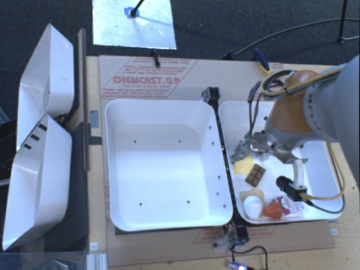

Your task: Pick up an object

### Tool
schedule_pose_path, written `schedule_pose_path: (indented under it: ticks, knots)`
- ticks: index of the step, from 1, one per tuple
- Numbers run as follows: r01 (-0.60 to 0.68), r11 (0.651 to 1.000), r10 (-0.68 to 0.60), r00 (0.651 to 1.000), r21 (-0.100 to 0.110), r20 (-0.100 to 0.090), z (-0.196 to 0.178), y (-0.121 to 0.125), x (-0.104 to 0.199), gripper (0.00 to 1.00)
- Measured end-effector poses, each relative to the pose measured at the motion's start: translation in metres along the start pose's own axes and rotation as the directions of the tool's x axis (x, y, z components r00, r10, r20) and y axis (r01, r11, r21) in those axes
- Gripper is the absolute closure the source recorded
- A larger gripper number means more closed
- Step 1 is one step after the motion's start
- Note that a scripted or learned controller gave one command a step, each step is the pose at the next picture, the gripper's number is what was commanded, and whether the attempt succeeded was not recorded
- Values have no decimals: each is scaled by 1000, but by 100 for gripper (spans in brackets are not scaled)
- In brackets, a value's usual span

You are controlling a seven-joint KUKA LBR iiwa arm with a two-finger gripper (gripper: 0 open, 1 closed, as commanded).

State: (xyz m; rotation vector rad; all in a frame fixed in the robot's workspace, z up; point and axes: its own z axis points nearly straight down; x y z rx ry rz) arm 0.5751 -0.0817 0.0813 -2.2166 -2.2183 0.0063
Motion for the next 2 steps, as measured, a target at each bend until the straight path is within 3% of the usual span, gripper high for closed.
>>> schedule_pose_path:
  ticks: [1, 2]
  knots:
    - [-9, 1000, 9, 1000, -6, 3, -3, -36, -91, 0]
    - [1, 1000, -1, 1000, -7, 0, -2, -75, -44, 0]
